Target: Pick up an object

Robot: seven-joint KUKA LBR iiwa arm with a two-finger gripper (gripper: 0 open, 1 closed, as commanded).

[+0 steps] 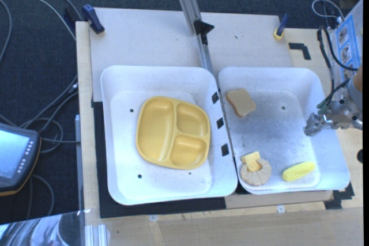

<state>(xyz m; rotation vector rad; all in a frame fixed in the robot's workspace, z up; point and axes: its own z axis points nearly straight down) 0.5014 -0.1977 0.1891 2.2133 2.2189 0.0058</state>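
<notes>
White plastic forms both bins; the right bin [311,80] serves as landmark. Inside it lie a toast slice [240,102] near its upper left, a cracker stack [255,170] at its lower left corner, and a corn cob [298,170] along its lower edge. The gripper [314,124] hovers at its right wall; whether it is spread cannot be told. Judged best: descend squarely over the cob, straddling its short axis. Left of it sits a tray [173,132].
</notes>
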